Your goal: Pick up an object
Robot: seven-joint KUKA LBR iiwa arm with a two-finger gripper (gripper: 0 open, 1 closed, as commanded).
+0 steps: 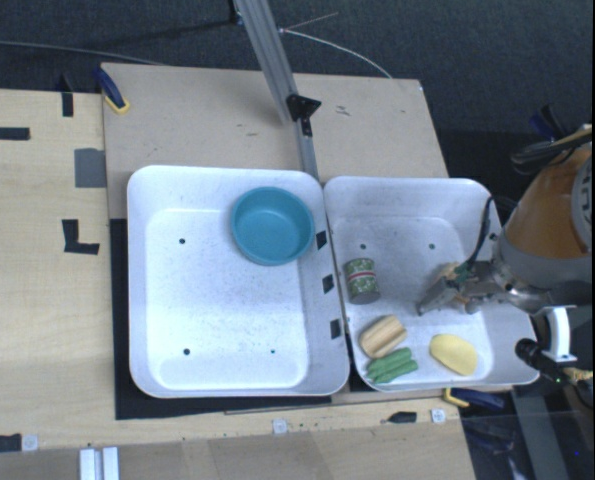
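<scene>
**Two bins, four small things, and the gripper low in the right one**

Two shallow white bins sat side by side on the wooden table (37,268), touching along their inner rims. The left bin (167,318) held a round blue bowl (272,226) in its upper right corner, upright and close to the shared rim. The right bin (397,203) carried the smaller things, all gathered in its lower half.

The grey arm with its orange band (552,213) reached in from the right, over the right bin's far edge. Its gripper (439,296) hung low above the bin floor, pointing left, near the middle of that bin. From where I stood I could not tell whether the gripper was apart or together, and I saw nothing between its tips.

A small greenish can (361,279) stood upright to the left of the gripper, near the shared rim. Below it lay a tan bread roll (382,335), and just beside that, touching or nearly so, a green vegetable piece (391,366). A yellow lemon-like object (454,353) rested apart to their right, below the gripper.
</scene>
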